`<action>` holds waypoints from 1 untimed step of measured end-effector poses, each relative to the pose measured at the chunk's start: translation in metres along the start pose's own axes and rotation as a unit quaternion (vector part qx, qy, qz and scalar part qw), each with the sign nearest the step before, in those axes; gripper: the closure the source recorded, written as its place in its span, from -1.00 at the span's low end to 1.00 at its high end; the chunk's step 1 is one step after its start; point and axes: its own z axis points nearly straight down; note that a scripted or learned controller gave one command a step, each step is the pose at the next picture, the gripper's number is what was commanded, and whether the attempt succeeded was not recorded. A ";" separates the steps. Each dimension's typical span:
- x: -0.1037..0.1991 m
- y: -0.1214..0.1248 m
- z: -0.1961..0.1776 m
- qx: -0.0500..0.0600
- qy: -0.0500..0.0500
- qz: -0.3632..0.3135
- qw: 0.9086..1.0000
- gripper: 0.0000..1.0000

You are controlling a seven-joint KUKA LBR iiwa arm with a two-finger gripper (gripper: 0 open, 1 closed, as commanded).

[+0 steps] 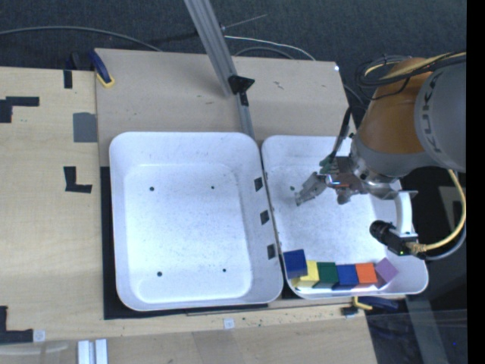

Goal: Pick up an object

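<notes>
Coloured blocks (337, 274) along right bin's (303, 158) near wall; gripper (326, 192) above, apart, released, nothing held.

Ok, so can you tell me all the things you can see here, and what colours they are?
Shallow plastic bins: two, white, side by side on the bench; left one, right one.
Small blocks: about six, blue, yellow, green, a second blue, orange, purple, in a row along the right bin's near edge.
Slanted metal pole: one, grey, behind the bins.
Wooden bench: one, tan.
Robot arm: one, grey with orange band, over the right bin.
Gripper: one, grey, above the right bin's floor, away from the blocks.
</notes>
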 end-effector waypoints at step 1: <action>0.059 0.018 -0.075 -0.004 0.003 -0.007 1.000 -1.00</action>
